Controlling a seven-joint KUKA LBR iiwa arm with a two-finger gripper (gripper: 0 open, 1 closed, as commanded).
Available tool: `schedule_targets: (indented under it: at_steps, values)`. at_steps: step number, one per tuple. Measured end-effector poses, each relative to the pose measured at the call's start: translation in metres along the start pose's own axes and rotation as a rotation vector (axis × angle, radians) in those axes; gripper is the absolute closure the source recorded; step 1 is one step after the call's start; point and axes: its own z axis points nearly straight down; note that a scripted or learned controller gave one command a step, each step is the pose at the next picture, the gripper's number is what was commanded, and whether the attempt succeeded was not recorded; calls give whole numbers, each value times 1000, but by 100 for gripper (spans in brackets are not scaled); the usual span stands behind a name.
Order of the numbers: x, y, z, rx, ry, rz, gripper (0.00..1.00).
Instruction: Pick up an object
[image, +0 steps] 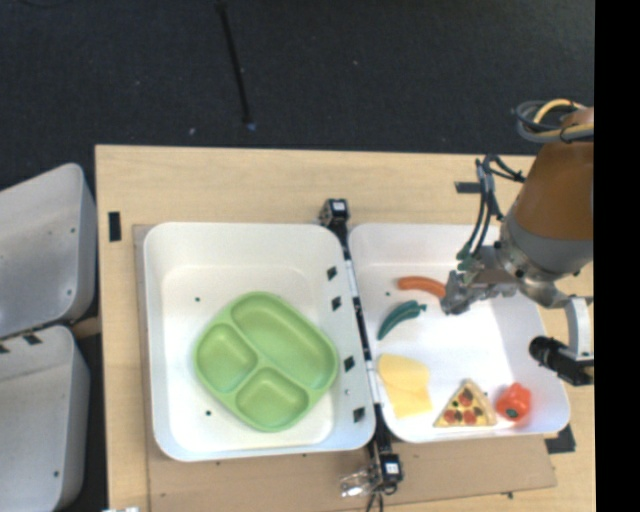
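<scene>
Right now my tool (458, 298) hangs low over the right bin (530, 425), near its far side, just beside the orange carrot-like piece (421, 285) and the green pepper-like piece (400, 317). I cannot tell whether it is apart or together; it is dark and small against the white floor, and nothing shows clamped in it. I judge I am placed here because those two thin pieces lie closest to my reach from the right. The yellow block (404, 384), the pizza slice (466, 407) and the red tomato-like piece (514, 400) sit along the near wall, well apart from me. The left bin (165, 420) carries a green divided plate (264, 360), lying flat on the table (280, 185) side I am not working.
</scene>
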Motion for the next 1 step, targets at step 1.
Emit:
schedule_targets:
  at_steps: [1]
  values:
    - [46, 1, -6, 0, -1, 1, 100]
